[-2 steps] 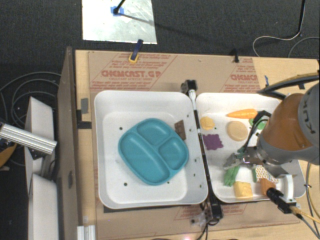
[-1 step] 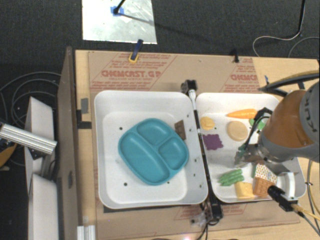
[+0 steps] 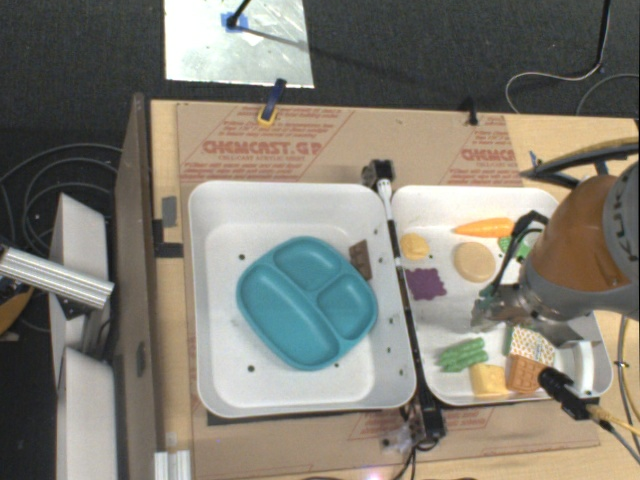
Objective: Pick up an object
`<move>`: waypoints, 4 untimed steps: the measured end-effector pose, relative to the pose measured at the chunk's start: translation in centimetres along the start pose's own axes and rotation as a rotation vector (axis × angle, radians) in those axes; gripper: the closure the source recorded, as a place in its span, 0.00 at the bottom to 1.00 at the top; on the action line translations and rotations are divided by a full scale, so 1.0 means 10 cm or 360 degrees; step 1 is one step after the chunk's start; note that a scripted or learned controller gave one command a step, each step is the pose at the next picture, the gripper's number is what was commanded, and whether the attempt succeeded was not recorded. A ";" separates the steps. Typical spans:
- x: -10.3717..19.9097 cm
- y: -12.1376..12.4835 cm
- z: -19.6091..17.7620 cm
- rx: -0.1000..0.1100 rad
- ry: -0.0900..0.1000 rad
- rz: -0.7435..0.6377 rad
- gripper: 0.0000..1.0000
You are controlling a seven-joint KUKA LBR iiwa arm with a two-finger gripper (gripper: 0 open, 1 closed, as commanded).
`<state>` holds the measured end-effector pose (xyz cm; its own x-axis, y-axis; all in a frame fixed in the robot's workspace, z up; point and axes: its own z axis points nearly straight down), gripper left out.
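Gripper (image 3: 497, 311): hung low in the right bin (image 3: 437, 200); whether it was clenched or released could not be told.
Green pod toy (image 3: 461, 353): lay just below-left of the gripper, apart from it.
Look: bumpy, bright green, lying slantwise.
Hidden: the arm (image 3: 585, 253) covered the bin's right side.

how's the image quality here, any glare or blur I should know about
Camera view: even, soft lighting; the shiny sheet on the floor reflects glare; both white bins look slightly washed out. Arm edges are a bit soft. Toy items like the carrot stay readable; the image is grainy overall.
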<state>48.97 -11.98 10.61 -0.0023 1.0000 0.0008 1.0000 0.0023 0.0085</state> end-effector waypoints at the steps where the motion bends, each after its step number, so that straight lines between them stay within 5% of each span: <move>1: 0.00 0.01 -0.10 -0.0004 0.0001 -0.0002 1.00; 2: 0.01 0.02 -0.20 -0.0009 0.0002 -0.0004 1.00; 3: 0.01 0.02 -0.20 -0.0007 0.0002 -0.0002 0.00; 4: -0.61 0.59 -0.05 0.0003 -0.0008 0.0003 0.00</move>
<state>54.89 -18.05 11.20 -0.0006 1.0000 -0.0043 1.0000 0.0006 0.0064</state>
